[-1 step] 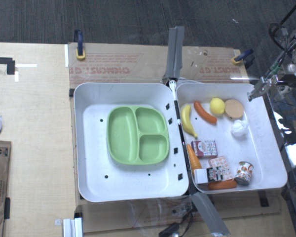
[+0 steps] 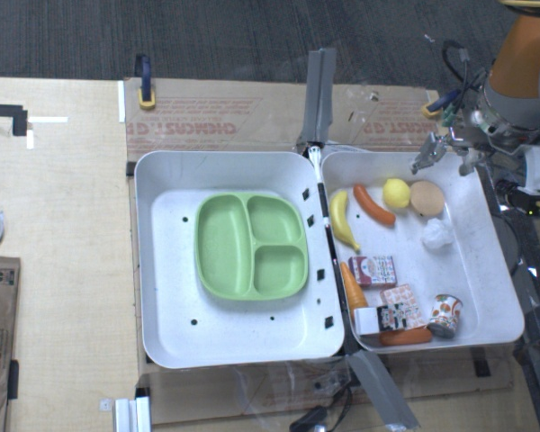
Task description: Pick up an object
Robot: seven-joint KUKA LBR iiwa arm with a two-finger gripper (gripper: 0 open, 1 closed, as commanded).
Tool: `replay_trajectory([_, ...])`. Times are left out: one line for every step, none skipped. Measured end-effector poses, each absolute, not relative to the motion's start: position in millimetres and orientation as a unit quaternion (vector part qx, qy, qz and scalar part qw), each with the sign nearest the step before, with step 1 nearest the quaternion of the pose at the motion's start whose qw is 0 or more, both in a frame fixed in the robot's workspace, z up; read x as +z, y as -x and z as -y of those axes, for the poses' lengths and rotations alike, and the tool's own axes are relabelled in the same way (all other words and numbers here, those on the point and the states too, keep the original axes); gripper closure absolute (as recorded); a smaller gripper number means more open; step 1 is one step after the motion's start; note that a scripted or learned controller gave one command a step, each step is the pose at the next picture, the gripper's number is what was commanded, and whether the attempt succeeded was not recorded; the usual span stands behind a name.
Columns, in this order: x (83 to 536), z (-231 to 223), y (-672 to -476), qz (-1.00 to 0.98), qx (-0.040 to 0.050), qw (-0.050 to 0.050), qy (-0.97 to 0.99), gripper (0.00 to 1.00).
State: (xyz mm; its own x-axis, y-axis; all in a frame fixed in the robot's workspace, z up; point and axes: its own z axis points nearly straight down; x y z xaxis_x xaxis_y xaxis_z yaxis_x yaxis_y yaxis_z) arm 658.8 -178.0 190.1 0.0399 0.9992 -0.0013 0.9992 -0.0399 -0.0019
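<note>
A tan bench (image 2: 54, 241) bears two white bins side by side. The left bin (image 2: 162, 331) holds a green divided plate (image 2: 250, 245). The right bin (image 2: 495, 277) holds a banana (image 2: 343, 220), a carrot (image 2: 373, 203), a lemon (image 2: 396, 193), a brown egg-like ball (image 2: 426, 198), small cartons (image 2: 373, 269) and a can (image 2: 445, 315). The gripper (image 2: 432, 151) hangs over the right bin's far edge, near the ball; whether its claw is apart or together cannot be told.

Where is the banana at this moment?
The banana lies in the right bin along its left wall, beside the divider, with an orange sausage just to its right.
</note>
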Motion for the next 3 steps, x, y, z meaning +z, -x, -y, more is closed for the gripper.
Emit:
replay_trajectory([91, 196, -593.6, 0.762, 0.0004, 0.000, 0.647, 0.00])
replay_trajectory([92, 119, -630.2, 0.775, 0.0000, 0.000, 0.632, 0.00])
replay_trajectory([105, 120, -632.0, 0.774, -0.0012, -0.003, 0.633, 1.00])
